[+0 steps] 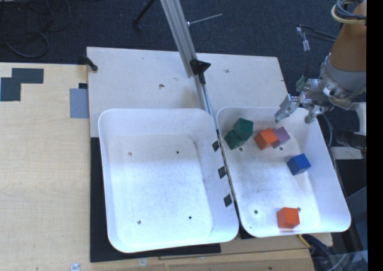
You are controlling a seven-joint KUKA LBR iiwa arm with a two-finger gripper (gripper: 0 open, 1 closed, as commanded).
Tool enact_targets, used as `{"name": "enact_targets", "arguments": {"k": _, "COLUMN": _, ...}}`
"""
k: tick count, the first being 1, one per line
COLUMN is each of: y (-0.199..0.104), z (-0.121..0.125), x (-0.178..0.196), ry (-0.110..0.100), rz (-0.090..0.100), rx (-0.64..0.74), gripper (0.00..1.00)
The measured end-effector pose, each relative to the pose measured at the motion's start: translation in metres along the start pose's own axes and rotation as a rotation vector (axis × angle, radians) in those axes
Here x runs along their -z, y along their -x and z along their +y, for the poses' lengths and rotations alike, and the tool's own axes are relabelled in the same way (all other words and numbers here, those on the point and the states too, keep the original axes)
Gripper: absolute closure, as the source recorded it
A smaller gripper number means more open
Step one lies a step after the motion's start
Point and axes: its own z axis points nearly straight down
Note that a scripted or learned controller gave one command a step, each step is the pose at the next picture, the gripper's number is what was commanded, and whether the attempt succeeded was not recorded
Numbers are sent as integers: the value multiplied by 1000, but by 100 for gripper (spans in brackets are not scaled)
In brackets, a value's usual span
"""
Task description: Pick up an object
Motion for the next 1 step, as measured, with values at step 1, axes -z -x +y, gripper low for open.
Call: {"name": "enact_targets", "arguments": {"k": 1, "y": 31, "z": 31, "x": -112, "ry": 20, "rz": -5, "rx": -3, "gripper": 0}}
